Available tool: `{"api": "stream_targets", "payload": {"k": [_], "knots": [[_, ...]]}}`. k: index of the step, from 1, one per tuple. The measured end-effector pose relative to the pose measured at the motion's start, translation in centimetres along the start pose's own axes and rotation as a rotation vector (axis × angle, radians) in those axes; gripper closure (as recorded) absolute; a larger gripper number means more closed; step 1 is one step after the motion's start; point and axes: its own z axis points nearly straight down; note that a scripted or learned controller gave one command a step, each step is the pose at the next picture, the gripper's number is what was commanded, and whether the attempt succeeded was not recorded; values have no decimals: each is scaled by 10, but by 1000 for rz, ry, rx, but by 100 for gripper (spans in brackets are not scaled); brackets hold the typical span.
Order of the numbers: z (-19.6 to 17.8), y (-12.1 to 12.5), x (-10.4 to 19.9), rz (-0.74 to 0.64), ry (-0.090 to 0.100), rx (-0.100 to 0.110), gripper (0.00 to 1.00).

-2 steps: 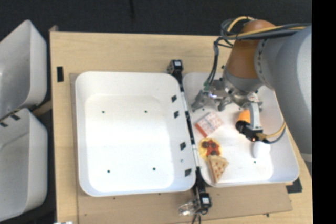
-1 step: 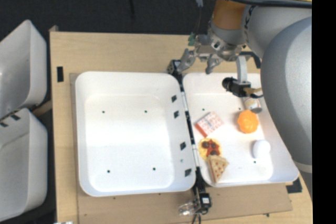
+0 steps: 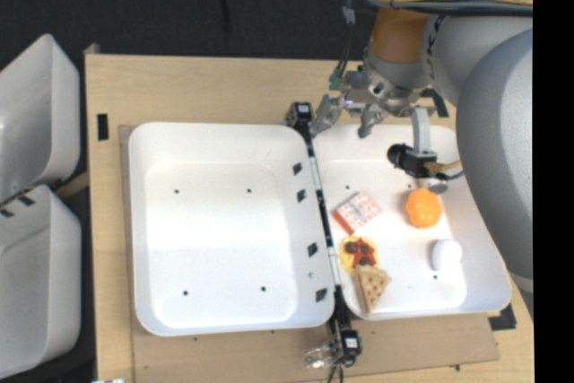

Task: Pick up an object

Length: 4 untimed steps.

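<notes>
The right bin [image 3: 395, 305] holds an orange ball [image 3: 423, 208], a white egg-shaped object [image 3: 444, 254], a pink checkered packet [image 3: 358, 211], a small yellow and red toy food piece [image 3: 360, 252] and a tan wedge [image 3: 371, 285]. My gripper [image 3: 347, 118] hangs over the right bin's far left corner, close to the divider between the bins. It is open with nothing between its fingers. All the objects lie nearer the camera than the gripper, well apart from it.
The left bin [image 3: 152, 220] sits beside the right one, with a black clipped divider [image 3: 316, 202] between them. A black bracket with a cable [image 3: 411, 159] hangs off the arm above the orange ball. The grey arm covers the right bin's right side.
</notes>
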Motion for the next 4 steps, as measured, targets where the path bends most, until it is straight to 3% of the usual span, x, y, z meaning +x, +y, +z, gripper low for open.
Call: {"api": "stream_targets", "payload": {"k": [1, 2, 3, 4], "knots": [[107, -68, -98, 13, -2, 17, 0], [-7, -37, -28, -5, 1, -6, 0], [50, -88, -92, 9, -1, 10, 0], [-2, -72, -6, -6, 3, -1, 0]]}}
